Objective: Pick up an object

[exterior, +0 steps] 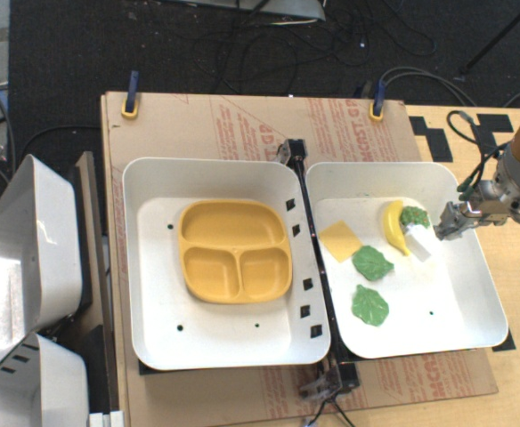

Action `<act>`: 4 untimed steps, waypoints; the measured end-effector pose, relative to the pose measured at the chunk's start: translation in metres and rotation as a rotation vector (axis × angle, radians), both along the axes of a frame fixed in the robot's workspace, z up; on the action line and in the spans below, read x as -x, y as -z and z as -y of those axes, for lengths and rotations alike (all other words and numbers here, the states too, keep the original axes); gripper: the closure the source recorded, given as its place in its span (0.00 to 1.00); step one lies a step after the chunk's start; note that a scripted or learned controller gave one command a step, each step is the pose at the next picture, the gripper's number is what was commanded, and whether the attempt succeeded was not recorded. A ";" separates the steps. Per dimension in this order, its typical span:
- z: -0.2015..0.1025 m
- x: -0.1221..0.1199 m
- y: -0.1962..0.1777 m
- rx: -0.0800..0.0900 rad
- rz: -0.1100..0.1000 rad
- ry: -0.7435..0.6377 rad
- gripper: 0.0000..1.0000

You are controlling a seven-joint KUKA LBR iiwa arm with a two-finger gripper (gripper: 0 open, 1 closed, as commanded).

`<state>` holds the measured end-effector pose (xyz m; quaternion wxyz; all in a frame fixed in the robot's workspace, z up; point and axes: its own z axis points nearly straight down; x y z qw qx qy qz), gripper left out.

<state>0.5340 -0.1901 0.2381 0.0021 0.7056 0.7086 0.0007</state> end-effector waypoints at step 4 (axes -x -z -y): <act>-0.196 -0.054 -0.020 -0.004 -0.001 -0.005 1.00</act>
